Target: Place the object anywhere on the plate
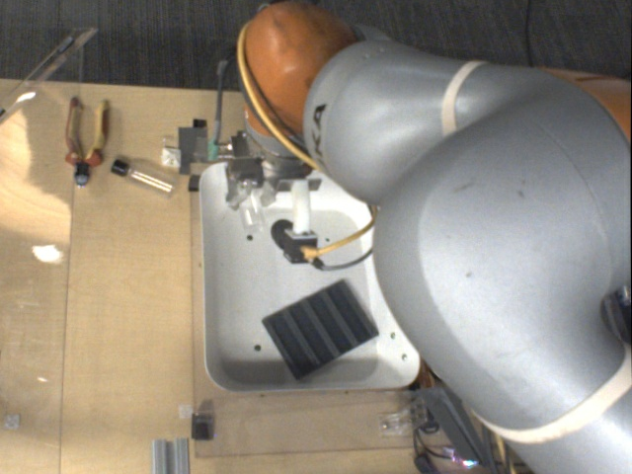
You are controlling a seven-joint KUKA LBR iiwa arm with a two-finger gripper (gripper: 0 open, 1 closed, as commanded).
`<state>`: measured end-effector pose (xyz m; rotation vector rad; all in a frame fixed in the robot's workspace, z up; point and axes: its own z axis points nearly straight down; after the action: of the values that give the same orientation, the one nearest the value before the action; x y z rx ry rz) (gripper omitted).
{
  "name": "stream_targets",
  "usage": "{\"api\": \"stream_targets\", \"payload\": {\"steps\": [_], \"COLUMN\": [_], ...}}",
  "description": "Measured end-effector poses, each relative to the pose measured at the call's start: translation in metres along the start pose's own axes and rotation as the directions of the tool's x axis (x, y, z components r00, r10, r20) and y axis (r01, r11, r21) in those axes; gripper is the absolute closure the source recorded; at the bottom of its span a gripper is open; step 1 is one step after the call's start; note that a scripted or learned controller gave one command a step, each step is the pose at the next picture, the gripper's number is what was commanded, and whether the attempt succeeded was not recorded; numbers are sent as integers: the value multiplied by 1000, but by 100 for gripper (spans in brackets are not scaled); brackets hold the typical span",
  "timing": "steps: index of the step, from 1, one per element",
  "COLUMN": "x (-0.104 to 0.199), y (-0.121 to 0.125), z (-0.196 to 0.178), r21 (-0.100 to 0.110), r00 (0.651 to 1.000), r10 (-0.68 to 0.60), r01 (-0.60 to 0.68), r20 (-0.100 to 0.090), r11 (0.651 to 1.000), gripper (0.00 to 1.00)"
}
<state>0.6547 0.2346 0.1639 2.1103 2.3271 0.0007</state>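
Note:
A black ribbed rectangular block point(319, 329) lies flat and skewed on the floor of the white bin point(222, 304), near its front. My gripper point(247, 203) hangs over the bin's far left corner, well apart from the block, at the end of the grey arm with the orange band. I see nothing held under it. The bulky arm hides the right part of the bin and everything beyond it.
On the wooden bench left of the bin lie red-handled pliers point(87, 134) and a small clear tube with a black cap point(143, 175). A metal bracket point(191, 149) sits at the bin's far left corner. A small black block point(202, 425) stands by the front edge.

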Motion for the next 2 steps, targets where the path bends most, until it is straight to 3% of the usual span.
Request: {"api": "stream_targets", "payload": {"steps": [1,2], "x": [-19,-12], "y": [14,14], "z": [67,-4], "r21": [-8,-7], "r00": [904,767], "r10": [-428,-641], "r01": [428,641], "r20": [-3,3], "r11": [904,767], "gripper": [100,100]}}
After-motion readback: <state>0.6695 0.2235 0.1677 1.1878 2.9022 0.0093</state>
